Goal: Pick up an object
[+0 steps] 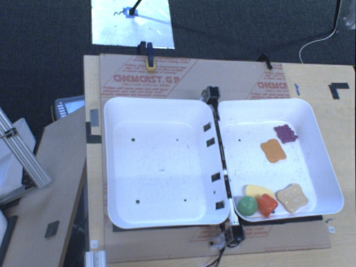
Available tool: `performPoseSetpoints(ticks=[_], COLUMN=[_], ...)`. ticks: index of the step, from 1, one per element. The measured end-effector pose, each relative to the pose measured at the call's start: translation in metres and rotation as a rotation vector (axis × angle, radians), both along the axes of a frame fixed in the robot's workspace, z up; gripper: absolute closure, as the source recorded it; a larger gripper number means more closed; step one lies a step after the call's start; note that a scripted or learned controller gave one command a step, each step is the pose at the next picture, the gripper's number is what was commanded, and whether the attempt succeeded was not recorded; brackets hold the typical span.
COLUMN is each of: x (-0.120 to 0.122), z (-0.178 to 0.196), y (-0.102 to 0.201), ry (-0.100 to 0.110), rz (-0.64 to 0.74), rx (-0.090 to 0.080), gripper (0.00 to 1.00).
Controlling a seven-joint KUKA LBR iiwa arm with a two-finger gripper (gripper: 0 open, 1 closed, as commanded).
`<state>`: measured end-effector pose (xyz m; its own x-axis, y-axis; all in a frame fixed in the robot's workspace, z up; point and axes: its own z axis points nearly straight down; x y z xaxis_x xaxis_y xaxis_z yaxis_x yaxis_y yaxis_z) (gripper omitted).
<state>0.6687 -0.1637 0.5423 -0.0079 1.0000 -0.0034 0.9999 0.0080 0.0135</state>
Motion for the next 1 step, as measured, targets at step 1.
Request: performPoseSetpoints(ticks=[1], x=[-0.0044], z=[-0.1155], y=[-0.028], ry=[0.019], rz=[-0.009], rx=[0.004], gripper=[1.0])
